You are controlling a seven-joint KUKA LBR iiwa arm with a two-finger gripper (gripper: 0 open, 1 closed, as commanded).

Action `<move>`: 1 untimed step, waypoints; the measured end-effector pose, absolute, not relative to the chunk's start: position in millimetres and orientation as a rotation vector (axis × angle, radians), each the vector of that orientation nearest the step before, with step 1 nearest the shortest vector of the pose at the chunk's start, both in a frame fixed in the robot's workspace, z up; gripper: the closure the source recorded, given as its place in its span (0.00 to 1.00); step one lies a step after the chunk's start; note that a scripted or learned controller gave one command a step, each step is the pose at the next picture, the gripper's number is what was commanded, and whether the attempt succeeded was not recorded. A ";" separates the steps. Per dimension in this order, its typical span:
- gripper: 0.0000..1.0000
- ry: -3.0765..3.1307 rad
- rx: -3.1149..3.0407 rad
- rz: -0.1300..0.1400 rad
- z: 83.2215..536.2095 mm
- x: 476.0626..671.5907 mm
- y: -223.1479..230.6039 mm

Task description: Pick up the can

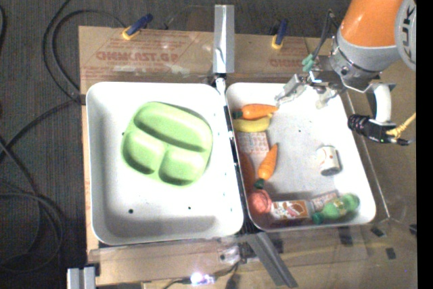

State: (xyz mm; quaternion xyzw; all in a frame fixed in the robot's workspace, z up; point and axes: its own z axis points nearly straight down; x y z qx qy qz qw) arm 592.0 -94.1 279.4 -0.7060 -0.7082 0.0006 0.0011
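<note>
- The can lay on its side at three o'clock in the right bin; untouched.
- The gripper hovered at twelve o'clock, fingers spread, empty; descent, grasp and lift all remained.

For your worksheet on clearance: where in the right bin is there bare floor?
Right bin: bare floor between the carrot and the can, and up toward the pincer. Crowded along the left wall and front edge.
</note>
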 end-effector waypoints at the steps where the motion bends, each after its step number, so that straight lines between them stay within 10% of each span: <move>1: 1.00 -2.224 -2.211 0.001 287.6 592.5 -92.3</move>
